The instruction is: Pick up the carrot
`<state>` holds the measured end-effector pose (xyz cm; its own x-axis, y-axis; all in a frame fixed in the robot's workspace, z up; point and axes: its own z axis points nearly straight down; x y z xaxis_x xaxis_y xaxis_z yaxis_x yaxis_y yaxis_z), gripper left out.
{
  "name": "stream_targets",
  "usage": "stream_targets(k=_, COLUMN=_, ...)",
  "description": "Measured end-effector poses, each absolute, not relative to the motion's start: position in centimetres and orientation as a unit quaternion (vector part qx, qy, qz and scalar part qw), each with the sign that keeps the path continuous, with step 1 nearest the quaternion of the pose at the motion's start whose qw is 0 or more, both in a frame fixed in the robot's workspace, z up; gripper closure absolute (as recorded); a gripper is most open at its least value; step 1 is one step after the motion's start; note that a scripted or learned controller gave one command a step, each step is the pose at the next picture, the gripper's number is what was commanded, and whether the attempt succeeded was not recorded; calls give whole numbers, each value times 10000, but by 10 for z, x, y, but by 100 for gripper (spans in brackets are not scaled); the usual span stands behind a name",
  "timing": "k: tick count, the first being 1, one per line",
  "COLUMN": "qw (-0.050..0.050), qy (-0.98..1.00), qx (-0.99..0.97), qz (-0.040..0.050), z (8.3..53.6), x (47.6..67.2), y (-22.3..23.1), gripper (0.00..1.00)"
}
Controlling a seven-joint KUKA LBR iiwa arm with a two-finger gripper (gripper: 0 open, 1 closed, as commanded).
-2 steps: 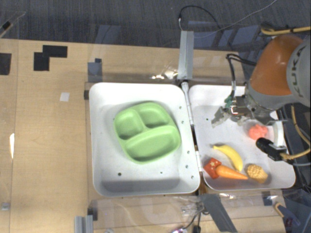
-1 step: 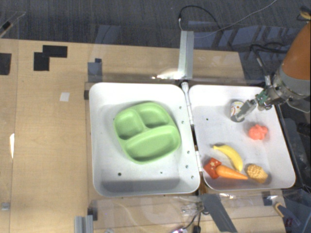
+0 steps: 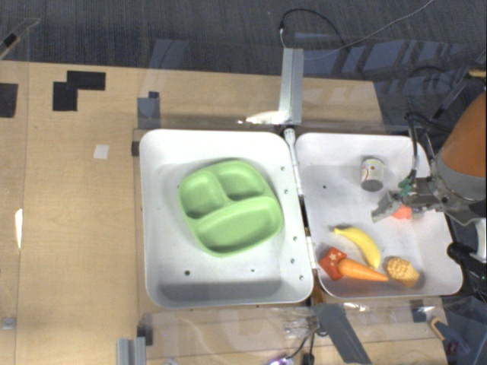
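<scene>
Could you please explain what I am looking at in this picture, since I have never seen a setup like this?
This is one camera fixed above a bench, looking down at a slant on two shallow white bins. The grey and orange machine at the right is a robot arm; its end effector hovers over the right bin. That bin holds a carrot, a banana, a red piece of food, a knobbly yellow-brown item and a small can. The left bin holds a green divided plate. I cannot tell whether anything sits between the fingers.
</scene>
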<state>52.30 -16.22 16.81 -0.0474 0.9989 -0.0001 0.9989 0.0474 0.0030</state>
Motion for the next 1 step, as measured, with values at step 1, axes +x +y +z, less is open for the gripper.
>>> stream_targets(k=1, qw=9, qy=7032, qx=7110, qz=10, z=176, x=531, y=-158, gripper=0)
